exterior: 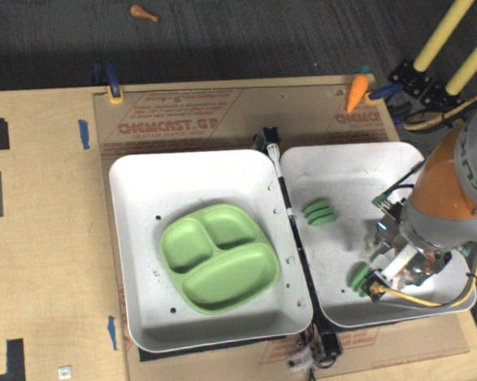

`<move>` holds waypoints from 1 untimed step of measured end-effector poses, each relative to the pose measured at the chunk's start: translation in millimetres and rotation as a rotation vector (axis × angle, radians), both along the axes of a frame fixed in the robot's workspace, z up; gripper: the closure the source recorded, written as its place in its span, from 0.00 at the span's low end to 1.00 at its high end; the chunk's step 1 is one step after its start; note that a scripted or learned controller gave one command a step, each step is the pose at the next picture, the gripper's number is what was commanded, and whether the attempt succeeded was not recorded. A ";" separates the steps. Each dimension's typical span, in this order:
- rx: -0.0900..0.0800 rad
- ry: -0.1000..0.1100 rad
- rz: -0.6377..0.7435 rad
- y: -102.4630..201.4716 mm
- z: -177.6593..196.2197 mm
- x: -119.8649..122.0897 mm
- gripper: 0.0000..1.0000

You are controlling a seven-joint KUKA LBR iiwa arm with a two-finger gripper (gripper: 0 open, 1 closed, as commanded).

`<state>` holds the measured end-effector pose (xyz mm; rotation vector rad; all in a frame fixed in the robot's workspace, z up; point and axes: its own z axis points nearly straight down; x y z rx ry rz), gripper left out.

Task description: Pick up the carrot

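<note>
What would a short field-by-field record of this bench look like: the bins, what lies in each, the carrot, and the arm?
left bin: holds a green divided plate
right bin: holds a green ridged piece
carrot: on the board behind the right bin, outside both bins
gripper: low in the right bin's near part, beside a small green item
arm: reaching in from the right
</note>
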<state>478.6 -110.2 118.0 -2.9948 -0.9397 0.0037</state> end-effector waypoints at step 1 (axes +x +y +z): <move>0.001 0.000 0.000 0.5 9.5 0.3 1.00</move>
